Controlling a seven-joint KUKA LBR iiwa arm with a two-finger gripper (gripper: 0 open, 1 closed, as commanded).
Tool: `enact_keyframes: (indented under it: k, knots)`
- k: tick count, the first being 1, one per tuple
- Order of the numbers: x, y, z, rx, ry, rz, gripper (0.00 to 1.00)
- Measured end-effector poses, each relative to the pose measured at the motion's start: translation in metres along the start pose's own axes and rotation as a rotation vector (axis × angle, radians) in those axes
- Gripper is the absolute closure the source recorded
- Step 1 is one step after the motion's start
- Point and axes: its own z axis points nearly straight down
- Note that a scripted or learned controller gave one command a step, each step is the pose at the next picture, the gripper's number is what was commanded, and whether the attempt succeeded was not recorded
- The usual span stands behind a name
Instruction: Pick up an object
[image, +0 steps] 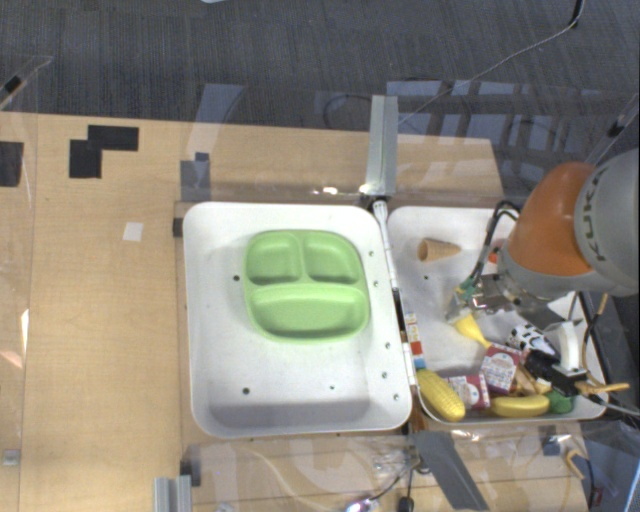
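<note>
Low in the right bin (440, 225), gripper (478, 298) over a yellow piece (470, 328) at its 6 o'clock, jaw state impossible to tell, nothing visibly lifted yet.

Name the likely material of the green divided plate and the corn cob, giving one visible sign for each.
Green divided plate: probably moulded plastic; uniform colour, soft sheen, rounded compartments. Corn cob: likely toy plastic; glossy, evenly yellow, though foam is possible.

Smooth matt green plastic tray (304, 283), glossy white plastic bins (215, 385), wooden bench (90, 330)
</note>
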Motion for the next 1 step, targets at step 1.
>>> enact_keyframes:
  k: [1]
  knots:
    - [0.0609, 0.0319, -0.1025, 0.009, 0.002, 0.154, 1.0]
